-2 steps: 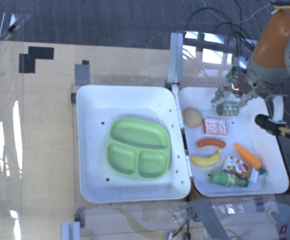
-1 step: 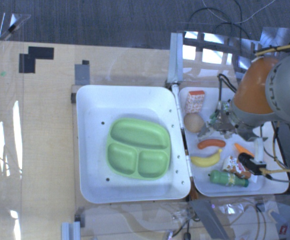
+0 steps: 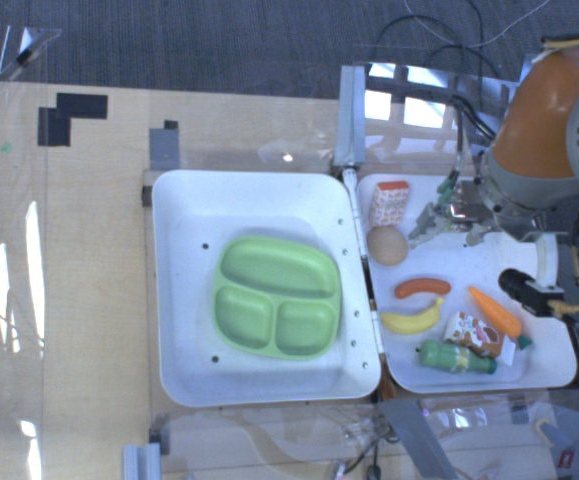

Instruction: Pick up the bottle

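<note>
The bottle (image 3: pixel 456 358) is green with a yellowish label and lies on its side near the front edge of the right bin (image 3: pixel 554 368). My gripper (image 3: pixel 447 230) hangs over the back half of that bin, well behind the bottle and apart from it. Its fingers (image 3: pixel 421 228) are spread open with nothing between them. The grey arm with its orange band reaches in from the right.
Around the bottle lie a snack packet (image 3: pixel 476 333), a carrot (image 3: pixel 496 313), a banana (image 3: pixel 412 318) and a sausage (image 3: pixel 422 288). A brown egg-shaped ball (image 3: pixel 388 245) and a small carton (image 3: pixel 390 204) sit at the back left. The left bin (image 3: pixel 179 268) holds a green divided plate (image 3: pixel 276 296).
</note>
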Robot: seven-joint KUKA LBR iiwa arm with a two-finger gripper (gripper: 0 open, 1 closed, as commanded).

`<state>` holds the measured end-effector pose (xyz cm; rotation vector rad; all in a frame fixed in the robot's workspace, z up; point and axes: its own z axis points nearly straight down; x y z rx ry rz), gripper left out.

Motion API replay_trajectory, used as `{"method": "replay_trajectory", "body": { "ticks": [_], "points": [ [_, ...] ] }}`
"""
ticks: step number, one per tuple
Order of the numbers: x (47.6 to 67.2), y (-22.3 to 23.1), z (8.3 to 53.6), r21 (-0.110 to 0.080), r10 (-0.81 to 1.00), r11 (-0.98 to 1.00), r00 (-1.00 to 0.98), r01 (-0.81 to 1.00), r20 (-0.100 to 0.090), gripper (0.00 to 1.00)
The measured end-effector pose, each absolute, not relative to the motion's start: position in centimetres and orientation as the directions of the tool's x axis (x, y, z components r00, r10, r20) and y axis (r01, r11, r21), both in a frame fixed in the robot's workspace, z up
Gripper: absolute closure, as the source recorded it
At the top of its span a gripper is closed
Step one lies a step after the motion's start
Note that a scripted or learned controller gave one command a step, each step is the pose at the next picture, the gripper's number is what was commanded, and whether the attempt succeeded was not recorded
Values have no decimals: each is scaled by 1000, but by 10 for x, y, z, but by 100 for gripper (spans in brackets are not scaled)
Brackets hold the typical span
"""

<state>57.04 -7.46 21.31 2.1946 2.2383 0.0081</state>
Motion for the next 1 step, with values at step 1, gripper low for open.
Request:
{"method": "replay_trajectory", "body": {
  "ticks": [1],
  "points": [
    [545,-112,260,11,981,193,-193,981,-5,0]
  ]
}}
